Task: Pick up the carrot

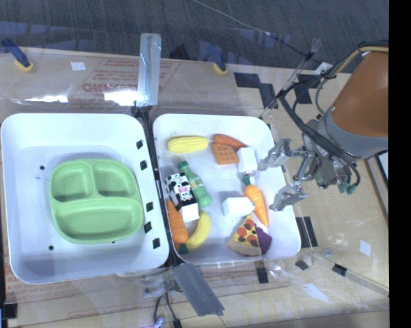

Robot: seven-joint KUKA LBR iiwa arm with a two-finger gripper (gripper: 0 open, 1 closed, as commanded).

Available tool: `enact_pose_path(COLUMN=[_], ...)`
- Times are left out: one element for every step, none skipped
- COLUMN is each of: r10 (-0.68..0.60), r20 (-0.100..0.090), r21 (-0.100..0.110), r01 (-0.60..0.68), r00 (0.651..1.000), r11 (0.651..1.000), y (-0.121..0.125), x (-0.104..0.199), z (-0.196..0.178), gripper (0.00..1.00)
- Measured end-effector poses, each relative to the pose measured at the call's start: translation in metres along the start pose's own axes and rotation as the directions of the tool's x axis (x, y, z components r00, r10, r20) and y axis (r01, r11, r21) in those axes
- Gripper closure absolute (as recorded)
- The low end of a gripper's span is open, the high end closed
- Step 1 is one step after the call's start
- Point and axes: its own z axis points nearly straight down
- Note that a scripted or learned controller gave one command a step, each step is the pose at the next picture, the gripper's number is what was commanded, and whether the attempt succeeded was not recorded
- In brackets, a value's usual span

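Note:
The carrot (pixel 257 202), orange with a small green top, lies on a slant near the right wall of the right bin (pixel 273 134). My gripper (pixel 282 176) hangs over that bin's right rim, just right of the carrot. It is open, with one finger (pixel 276 153) toward the back and the other (pixel 288 198) toward the front. Nothing is between them. A second orange, carrot-like piece (pixel 177 223) lies along the bin's left wall.
Around the carrot lie a white cube (pixel 236 205), a white block (pixel 247 159), a pizza slice (pixel 245 235), a banana (pixel 201 231), a green bottle (pixel 195 183), a corn cob (pixel 188 143) and a waffle (pixel 226 154). The left bin (pixel 14 183) holds a green divided plate (pixel 94 200).

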Motion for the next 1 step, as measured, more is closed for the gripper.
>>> enact_pose_path(r10=[-0.004], r20=[-0.013], r21=[-0.006], r01=[0.004], r00=[1.0], r11=[1.0], y=[-0.0161], x=[-0.0337], z=[0.16], gripper=[0.0])
